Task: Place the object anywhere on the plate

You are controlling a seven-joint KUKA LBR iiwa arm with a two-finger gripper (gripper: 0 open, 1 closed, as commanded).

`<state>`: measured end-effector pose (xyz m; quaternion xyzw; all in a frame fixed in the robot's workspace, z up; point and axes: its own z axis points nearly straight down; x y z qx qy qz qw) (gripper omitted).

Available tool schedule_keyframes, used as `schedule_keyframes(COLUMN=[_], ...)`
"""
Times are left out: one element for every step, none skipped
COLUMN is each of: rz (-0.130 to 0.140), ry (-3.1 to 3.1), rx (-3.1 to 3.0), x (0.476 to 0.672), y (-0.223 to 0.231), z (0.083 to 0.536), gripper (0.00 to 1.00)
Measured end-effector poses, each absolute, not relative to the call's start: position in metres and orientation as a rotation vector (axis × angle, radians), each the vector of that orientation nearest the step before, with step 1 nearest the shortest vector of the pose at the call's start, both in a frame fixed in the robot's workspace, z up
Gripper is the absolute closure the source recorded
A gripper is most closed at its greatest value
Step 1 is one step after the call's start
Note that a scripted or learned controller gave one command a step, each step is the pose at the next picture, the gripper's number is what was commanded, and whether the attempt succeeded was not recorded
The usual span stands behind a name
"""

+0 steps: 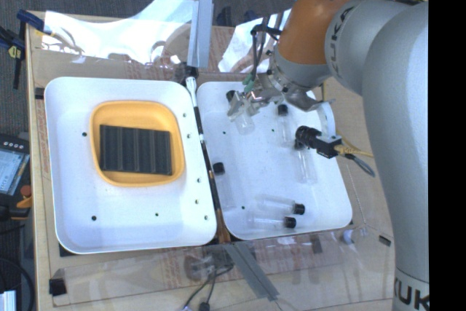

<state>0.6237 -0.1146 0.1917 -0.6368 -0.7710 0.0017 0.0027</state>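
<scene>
Plate (135,114): yellow, rounded-rectangle, raised rim, with a dark ridged grey panel across its middle. It lies flat, roughly centred in the left bin (73,193), and nothing rests on it.

Objects: small clear tubes with black caps, all in the right bin (240,178).
- Two front tubes (277,207) lie on their sides, close together and nearly parallel near the front edge. Caps point right.
- Mid tube (306,167) lies pointing front to back toward the right wall.
- Rear tube (245,120) sits near the back left. Its outline is faint and its pose unclear.
</scene>
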Motion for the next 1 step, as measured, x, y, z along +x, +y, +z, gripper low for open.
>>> schedule_keyframes(rz=[0.005], ry=[-2.418], rx=[-1.998], x=[0.6237], y=[-0.1151], z=[0.1918], gripper=[0.00])
